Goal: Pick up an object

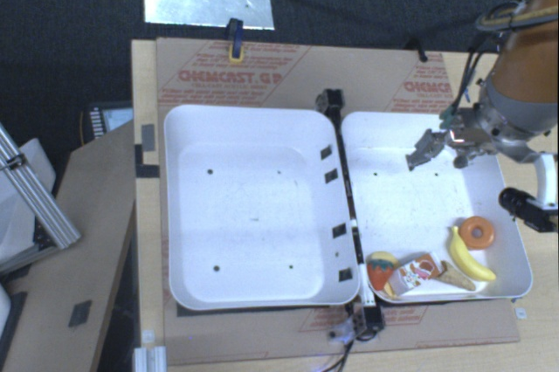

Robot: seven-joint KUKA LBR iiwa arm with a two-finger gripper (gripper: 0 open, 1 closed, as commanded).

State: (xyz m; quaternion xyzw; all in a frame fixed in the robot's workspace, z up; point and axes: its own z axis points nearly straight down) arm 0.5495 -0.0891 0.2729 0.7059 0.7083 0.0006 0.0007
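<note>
Two shallow white plastic bins sit side by side on the bench; I reach over the right bin from the right. The left bin lies well apart from me. My grey two-finger gripper hangs over the right bin's upper half, and I cannot tell its state. The objects cluster along the bin's near edge, below and right of my gripper: a curved yellow banana, long axis slanting, beside an orange ring-shaped toy, and a small red-and-white packet.
</note>
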